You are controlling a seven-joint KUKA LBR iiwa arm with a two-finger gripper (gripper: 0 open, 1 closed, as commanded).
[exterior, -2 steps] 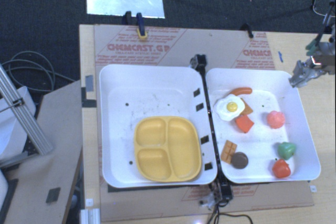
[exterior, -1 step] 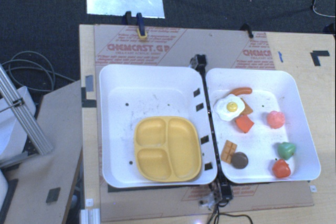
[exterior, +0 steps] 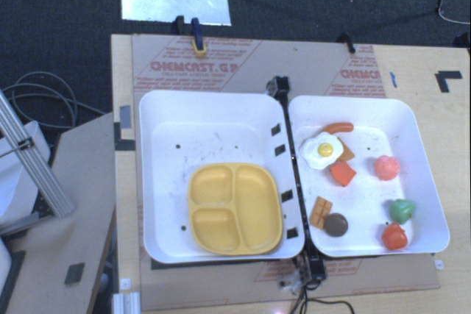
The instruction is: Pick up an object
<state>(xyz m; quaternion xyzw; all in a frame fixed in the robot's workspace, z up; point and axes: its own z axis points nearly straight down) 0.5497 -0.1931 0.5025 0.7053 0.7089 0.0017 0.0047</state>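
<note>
Camera view: toy foods lie scattered in the right bin [exterior: 423, 151].
A fried egg [exterior: 323, 151] sits near its left wall, touching a sausage [exterior: 338, 128] and red cube [exterior: 342, 173]; a yellow divided plate [exterior: 235, 207] fills the left bin's [exterior: 165, 114] near right corner.

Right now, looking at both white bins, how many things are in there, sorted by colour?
Yellow: 1, the three-section plastic tray
White: 1, the toy fried egg
Red or orange: 3, sausage, cube, round tomato-like piece
Pink: 1, ball
Green: 1, lumpy piece
Brown: 2, waffle-like bar, disc
Total: 9
</note>
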